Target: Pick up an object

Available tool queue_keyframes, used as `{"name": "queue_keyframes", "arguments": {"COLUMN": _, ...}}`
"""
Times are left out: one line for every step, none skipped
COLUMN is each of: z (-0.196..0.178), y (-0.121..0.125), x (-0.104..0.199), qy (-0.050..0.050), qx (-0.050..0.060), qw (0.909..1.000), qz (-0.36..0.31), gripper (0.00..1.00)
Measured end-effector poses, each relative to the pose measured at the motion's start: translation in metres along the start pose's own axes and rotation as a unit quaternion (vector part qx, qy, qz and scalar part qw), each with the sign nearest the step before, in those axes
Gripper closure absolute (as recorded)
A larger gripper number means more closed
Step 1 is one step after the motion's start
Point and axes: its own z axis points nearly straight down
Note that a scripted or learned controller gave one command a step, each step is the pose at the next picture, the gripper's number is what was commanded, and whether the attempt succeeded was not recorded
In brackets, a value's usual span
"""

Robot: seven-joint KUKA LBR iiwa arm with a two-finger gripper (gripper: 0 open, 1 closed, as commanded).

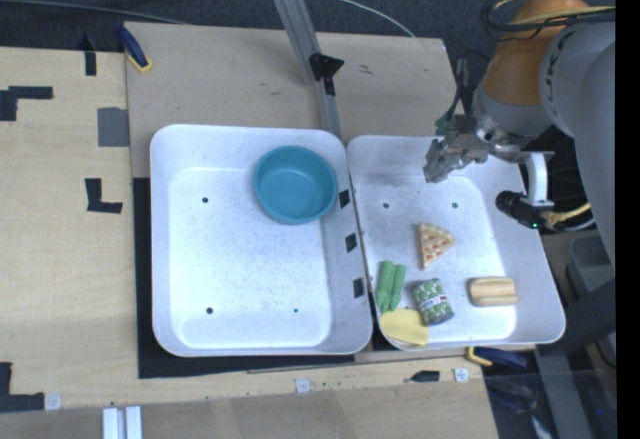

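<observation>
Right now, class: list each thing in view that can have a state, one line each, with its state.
blue bowl: upright, in the left bin.
pizza slice: lying flat in the right bin.
green can: on its side.
tan block: lying flat.
green pods: lying by the bin's left wall.
yellow piece: at the near rim.
gripper: above the right bin, holding nothing visible.
</observation>
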Motion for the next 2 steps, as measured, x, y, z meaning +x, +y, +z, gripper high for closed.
{"name": "queue_keyframes", "arguments": {"z": -0.042, "y": 0.001, "x": 0.0, "qy": 0.0, "qx": 0.001, "qw": 1.0, "qz": 0.0, "gripper": 1.0}}
{"name": "queue_keyframes", "arguments": {"z": -0.037, "y": -0.02, "x": 0.049, "qy": 0.001, "qx": 0.003, "qw": 1.0, "qz": -0.001, "gripper": 1.0}}
